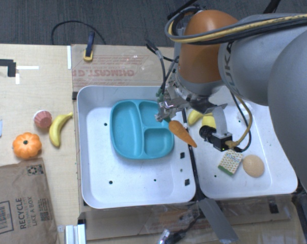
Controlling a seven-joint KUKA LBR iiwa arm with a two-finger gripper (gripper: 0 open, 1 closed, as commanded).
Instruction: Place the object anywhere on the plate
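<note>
Grey arm (275,60) overhangs the right bin (275,184). Carrot (182,132) is seen clamped in the gripper (167,114) at the plate's (128,136) right edge. Release is best made farther left, over a compartment.

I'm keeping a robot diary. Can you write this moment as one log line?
end effector: over plate edge | carrot: at plate's right rim, tilted | grip: unclear

I'm looking down on a pale wooden worktop (26,93) lying under even light, dark grey carpet (66,9) showing beyond its far edge, and a brown paper bag (18,207) printed "RECYCLE" sitting at the near-left corner.
</note>
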